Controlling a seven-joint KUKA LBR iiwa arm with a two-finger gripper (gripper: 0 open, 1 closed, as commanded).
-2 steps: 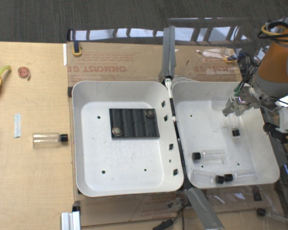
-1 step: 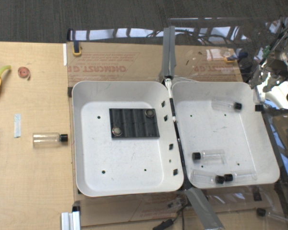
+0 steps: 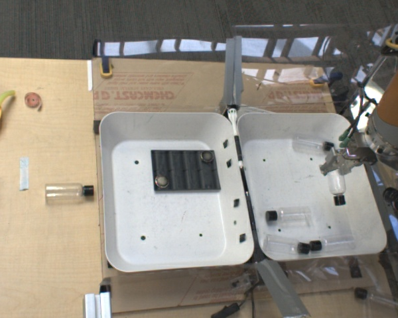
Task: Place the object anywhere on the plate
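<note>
The dark ribbed plate [image 3: 186, 169] lies flat in the left bin [image 3: 129, 237], with two small round studs on it. My gripper [image 3: 336, 165] hangs over the right side of the right bin [image 3: 365, 240]. A clear vial [image 3: 336, 185] with a black cap at its lower end sticks out from between the fingers, pointing toward the bin's front. The gripper is shut on the vial's upper end. The plate is far to the gripper's left, beyond the wall between the bins.
Three more clear vials with black caps lie in the right bin: one at the back [image 3: 310, 146], one near the middle [image 3: 288, 215], one along the front wall [image 3: 318, 245]. Another vial [image 3: 67, 191] lies on the wooden table left of the bins.
</note>
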